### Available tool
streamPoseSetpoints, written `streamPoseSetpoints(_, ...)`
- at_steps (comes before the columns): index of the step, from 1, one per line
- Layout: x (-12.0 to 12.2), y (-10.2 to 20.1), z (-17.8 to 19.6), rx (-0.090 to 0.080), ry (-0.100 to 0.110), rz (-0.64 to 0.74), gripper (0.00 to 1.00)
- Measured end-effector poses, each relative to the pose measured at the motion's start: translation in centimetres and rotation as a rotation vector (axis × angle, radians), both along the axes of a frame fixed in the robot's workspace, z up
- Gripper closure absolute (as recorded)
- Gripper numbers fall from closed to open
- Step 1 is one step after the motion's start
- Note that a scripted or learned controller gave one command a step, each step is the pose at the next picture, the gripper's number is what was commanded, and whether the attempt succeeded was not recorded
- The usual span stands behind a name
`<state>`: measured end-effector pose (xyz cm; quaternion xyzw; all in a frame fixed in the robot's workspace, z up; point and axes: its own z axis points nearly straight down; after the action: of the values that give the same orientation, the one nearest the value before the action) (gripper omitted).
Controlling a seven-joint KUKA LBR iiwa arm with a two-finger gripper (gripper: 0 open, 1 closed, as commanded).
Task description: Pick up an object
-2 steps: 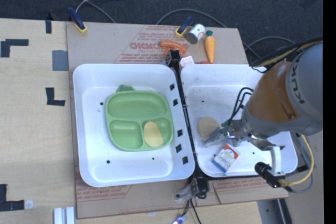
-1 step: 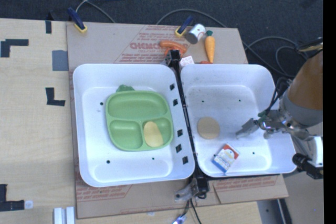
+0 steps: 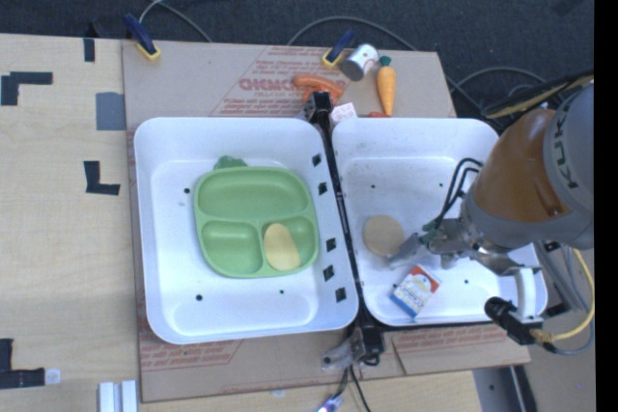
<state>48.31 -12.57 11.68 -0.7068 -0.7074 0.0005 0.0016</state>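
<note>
Small carton lies just below the claw (grip state unclear), beside a tan disc.

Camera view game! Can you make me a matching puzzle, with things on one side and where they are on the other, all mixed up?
Things:
1. green divided plate
2. yellow oval piece
3. small colourful box
4. toy carrot

Places:
A. on the cardboard behind the bins
B. in the left bin
C. in the right bin, near its front edge
D. in a lower compartment of the plate

Pairs: 1-B, 2-D, 3-C, 4-A
</note>
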Motion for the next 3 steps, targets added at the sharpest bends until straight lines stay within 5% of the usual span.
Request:
streamPoseSetpoints(1,5.4,-7.6,5.7,-0.004,-0.004,-0.001,0.00)
streamPoseSetpoints(2,2.3,-1.1,-0.8,0.000,0.001,0.000,0.00)
streamPoseSetpoints(3,0.0,0.7,-1.6,0.000,0.000,-0.001,0.00)
